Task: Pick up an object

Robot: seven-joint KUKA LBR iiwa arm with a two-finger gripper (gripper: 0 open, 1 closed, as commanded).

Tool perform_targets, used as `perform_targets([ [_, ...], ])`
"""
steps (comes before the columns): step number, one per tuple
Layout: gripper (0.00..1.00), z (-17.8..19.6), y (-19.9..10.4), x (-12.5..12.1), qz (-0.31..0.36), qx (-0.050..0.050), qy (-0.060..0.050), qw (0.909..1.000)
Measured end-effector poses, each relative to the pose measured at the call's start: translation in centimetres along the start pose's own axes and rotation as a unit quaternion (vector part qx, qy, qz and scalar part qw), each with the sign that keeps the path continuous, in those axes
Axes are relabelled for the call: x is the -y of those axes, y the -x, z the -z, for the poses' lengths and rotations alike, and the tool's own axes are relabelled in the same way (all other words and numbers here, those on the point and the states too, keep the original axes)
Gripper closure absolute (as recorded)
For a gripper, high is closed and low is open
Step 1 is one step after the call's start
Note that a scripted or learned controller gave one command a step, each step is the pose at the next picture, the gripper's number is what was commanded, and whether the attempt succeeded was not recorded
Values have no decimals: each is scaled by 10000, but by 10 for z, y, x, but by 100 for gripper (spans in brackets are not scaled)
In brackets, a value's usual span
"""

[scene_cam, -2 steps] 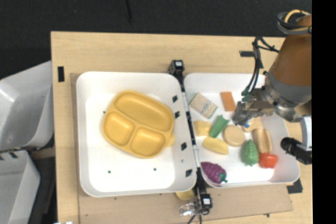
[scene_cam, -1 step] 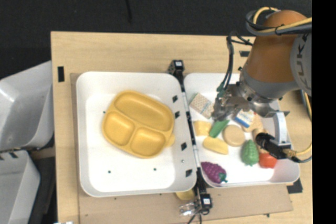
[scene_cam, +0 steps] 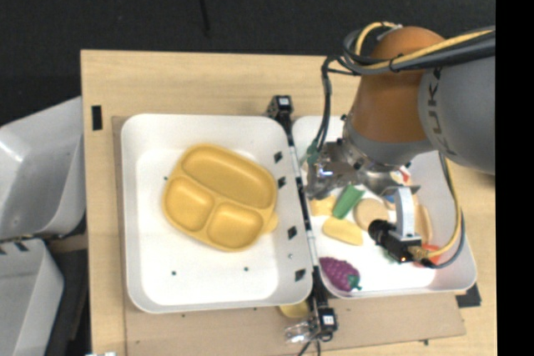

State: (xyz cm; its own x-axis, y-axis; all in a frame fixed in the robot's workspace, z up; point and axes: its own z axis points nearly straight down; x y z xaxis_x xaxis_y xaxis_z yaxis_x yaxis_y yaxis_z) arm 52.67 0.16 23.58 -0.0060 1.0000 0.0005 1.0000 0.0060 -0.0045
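The right bin (scene_cam: 450, 275) holds several toy foods: a green piece (scene_cam: 347, 201), a yellow wedge (scene_cam: 343, 231), a pale round piece (scene_cam: 369, 213) and purple grapes (scene_cam: 339, 272). The arm's orange band and wrist hang over this bin. My gripper (scene_cam: 327, 172) is low at the bin's left side, just above the green piece. The wrist hides much of it. Nothing is seen between its fingers.
The left bin (scene_cam: 150, 263) holds a yellow three-compartment plate (scene_cam: 220, 196). A divider with black clips (scene_cam: 296, 204) separates the bins. Cables and a black fitting (scene_cam: 392, 239) hang over the right bin's middle. A yellow item (scene_cam: 292, 311) lies on the bench at the front edge.
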Motion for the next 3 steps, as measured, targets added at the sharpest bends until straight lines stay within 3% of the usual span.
perform_targets([
  [1, 100, 167, -7, 36, -6, -1, 100, 9999],
  [2, 100, 167, -6, 35, 11, 27, 9, 10000],
  [3, 100, 176, -4, 33, 52, 42, -5, 10000],
])
